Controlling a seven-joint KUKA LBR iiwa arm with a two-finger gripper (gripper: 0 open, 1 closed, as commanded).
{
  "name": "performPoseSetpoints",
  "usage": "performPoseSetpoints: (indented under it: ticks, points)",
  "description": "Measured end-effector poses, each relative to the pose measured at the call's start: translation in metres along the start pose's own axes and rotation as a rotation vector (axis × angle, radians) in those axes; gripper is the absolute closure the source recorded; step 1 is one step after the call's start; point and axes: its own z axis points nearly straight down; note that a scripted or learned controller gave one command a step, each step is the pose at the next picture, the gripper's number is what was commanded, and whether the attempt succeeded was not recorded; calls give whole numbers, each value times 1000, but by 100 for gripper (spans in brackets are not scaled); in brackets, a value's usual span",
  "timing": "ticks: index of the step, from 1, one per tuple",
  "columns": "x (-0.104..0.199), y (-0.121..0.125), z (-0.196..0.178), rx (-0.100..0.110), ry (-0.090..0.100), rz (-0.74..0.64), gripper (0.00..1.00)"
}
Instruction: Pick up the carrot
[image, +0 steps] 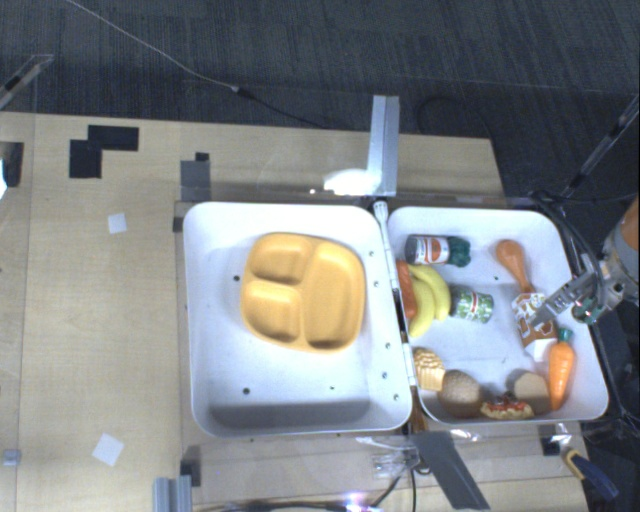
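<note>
At the right edge of the frame, we see the gripper (556, 308) hanging over the right bin (480, 215), just above the carrot (561, 367), which lies near the bin's lower right corner, green top up and tip pointing down. We cannot tell how far the pincer is parted, and nothing shows between its fingers. We judge the carrot a light, rigid, smooth plastic toy, likely slippery; its thick upper half offers the surest grasp, across the width.

Wooden bench (100, 330) bears two white bins (215, 400) side by side.
</note>
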Motion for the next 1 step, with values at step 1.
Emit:
performPoseSetpoints:
  ticks: [1]
  points:
    - [51, 38, 25, 2, 6, -6, 100]
